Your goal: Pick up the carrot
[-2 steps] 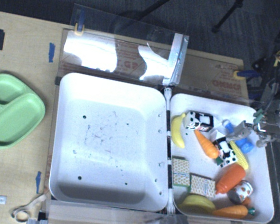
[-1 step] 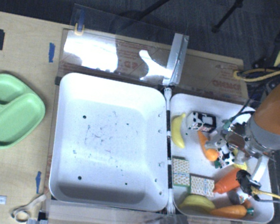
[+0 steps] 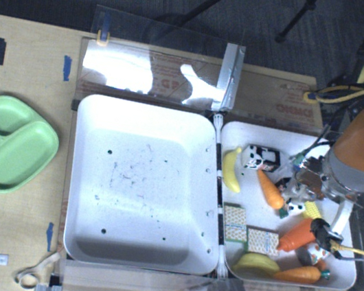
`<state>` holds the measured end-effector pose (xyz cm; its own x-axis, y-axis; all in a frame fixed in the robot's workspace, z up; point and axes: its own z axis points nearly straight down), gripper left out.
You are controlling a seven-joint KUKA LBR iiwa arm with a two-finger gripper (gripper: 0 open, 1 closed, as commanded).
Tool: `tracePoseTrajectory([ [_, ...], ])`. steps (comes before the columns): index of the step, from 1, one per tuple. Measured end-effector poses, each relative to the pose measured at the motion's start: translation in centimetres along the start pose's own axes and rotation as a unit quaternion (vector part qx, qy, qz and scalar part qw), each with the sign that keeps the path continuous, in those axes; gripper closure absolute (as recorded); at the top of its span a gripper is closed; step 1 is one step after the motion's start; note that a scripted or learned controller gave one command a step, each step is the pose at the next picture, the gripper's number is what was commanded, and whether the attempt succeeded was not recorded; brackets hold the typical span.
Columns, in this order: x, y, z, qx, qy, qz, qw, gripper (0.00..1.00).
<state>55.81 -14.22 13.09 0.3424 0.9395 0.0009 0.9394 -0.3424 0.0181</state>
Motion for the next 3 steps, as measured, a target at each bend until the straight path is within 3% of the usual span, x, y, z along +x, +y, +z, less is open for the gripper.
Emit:
tracePoseTrajectory([
  [1,0.0,0.0,0.0,0.000,0.000,0.000,1.0000,0.00],
  [2,0.2,-0.5,4.0,0.001,0.000,-0.113,0.9936,0.00],
  [3,0.2,-0.7,3.2,0.004,0.000,-0.114,0.9935,1.00],
])
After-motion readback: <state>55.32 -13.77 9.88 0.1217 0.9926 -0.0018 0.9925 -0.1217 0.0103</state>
